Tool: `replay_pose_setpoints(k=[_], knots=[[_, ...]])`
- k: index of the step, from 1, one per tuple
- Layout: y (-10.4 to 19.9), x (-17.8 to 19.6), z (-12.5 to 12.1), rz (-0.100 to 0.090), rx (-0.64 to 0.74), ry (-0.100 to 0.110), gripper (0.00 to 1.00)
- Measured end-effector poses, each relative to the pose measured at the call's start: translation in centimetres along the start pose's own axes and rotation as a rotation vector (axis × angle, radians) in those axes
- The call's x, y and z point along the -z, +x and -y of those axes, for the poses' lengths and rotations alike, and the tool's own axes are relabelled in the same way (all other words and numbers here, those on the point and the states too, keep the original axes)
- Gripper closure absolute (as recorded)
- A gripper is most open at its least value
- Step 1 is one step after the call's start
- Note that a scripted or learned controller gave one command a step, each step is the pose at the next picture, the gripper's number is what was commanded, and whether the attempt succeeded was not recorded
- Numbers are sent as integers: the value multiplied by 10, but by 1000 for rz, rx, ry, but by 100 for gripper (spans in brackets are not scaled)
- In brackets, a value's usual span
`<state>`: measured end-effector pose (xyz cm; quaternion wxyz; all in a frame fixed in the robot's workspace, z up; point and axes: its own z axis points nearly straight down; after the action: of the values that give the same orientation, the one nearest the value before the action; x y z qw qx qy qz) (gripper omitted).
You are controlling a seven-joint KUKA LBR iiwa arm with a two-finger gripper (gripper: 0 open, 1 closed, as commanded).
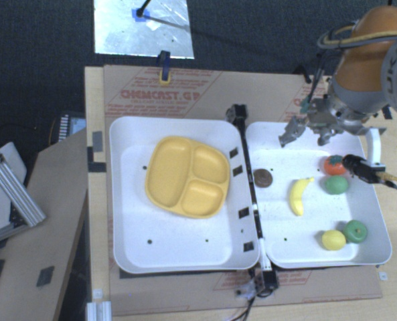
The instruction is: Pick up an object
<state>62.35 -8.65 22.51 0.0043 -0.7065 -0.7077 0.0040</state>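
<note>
Yellow lemon (pixel 333 239) and green apple (pixel 356 231), touching, near front of right bin (pixel 278 253). Yellow banana (pixel 298 196) mid-bin; brown disc (pixel 262 177) beside the divider. Green fruit (pixel 336 184) just below an orange-red one (pixel 333 165), right side. Yellow divided plate (pixel 187 176) in left bin (pixel 128 246). Gripper (pixel 308 134) over the right bin's far edge, fingers spread, nothing between them.
</note>
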Motion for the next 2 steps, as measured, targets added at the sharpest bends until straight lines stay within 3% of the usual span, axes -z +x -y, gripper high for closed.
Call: replay_pose_setpoints(k=[1,2], knots=[[0,8,-2,1,2,-13,0],[4,-55,-2,0,0,-9,0]])
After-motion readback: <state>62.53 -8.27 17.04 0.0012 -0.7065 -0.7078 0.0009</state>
